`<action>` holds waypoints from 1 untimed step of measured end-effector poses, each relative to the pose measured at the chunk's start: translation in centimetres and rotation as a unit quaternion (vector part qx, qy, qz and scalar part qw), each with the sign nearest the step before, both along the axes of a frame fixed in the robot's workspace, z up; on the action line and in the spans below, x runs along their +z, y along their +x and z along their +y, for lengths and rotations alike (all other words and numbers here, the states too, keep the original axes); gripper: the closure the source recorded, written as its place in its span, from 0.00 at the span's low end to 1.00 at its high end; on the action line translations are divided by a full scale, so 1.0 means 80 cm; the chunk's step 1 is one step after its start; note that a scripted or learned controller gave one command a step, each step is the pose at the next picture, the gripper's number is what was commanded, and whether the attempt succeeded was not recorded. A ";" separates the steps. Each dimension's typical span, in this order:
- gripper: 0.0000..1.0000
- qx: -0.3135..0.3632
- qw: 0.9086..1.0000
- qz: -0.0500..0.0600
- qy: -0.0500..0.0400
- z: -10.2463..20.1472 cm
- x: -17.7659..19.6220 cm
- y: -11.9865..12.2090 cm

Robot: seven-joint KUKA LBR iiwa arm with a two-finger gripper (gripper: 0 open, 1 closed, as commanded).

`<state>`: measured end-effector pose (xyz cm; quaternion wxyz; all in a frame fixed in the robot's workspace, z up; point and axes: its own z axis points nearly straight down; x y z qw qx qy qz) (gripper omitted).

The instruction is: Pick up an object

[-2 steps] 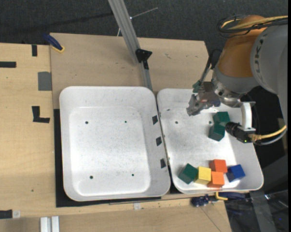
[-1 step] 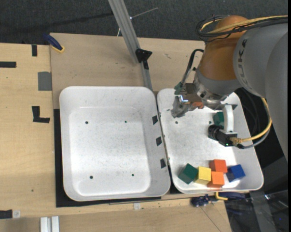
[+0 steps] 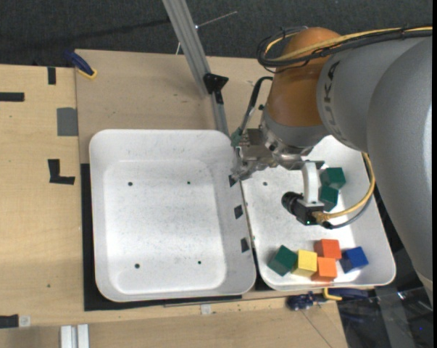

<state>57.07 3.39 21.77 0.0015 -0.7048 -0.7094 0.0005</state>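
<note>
The gripper point(image 3: 241, 167) hangs over the right bin's point(image 3: 377, 267) left rim, apart from the coloured blocks point(image 3: 316, 258), its state impossible to tell

left bin point(image 3: 117, 267) open, blocks point(image 3: 316, 258) crowd right bin point(image 3: 383, 270)
</note>
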 end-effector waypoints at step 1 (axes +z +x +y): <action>1.00 0.000 1.000 0.000 0.000 0.061 -0.005 -0.002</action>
